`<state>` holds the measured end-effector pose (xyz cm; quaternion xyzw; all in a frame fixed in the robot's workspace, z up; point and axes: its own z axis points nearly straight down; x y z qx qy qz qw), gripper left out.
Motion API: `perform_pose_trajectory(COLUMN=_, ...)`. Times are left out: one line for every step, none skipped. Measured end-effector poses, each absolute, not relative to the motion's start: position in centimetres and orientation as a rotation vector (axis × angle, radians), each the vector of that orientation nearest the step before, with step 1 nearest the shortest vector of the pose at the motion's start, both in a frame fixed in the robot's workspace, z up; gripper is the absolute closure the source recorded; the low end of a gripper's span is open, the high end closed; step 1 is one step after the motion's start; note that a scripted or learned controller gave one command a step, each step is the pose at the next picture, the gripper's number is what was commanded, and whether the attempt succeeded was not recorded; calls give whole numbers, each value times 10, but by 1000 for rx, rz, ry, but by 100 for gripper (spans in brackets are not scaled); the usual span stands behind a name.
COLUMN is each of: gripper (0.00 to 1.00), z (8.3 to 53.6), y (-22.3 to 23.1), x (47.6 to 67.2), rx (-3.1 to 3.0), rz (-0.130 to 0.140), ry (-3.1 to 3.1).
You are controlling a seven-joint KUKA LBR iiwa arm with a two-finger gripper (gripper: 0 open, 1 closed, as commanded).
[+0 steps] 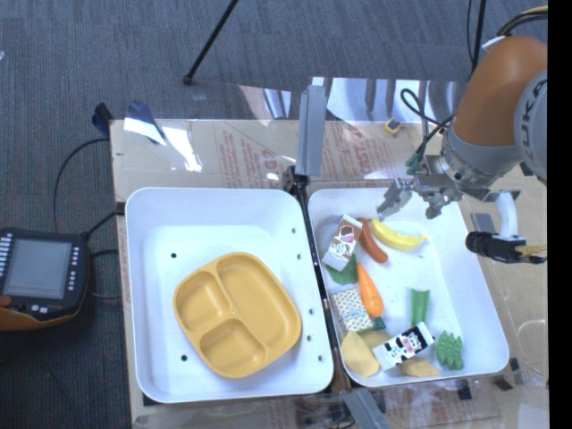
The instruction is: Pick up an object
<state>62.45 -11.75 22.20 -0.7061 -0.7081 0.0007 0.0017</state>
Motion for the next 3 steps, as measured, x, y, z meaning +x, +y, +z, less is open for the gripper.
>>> perform_pose_trajectory(gripper=0, z=121, y=-116, x=637, rx=-2060, rz=-10, ry=-2387)
perform_pose_trajectory(gripper=0, z=103, y=-131, x=627, rx=-2184, rz=0, ry=-2260)
perform_pose_trajectory(gripper=0, z=190, y=-42, x=590, rx=-2285, rz=-8, ry=-2157)
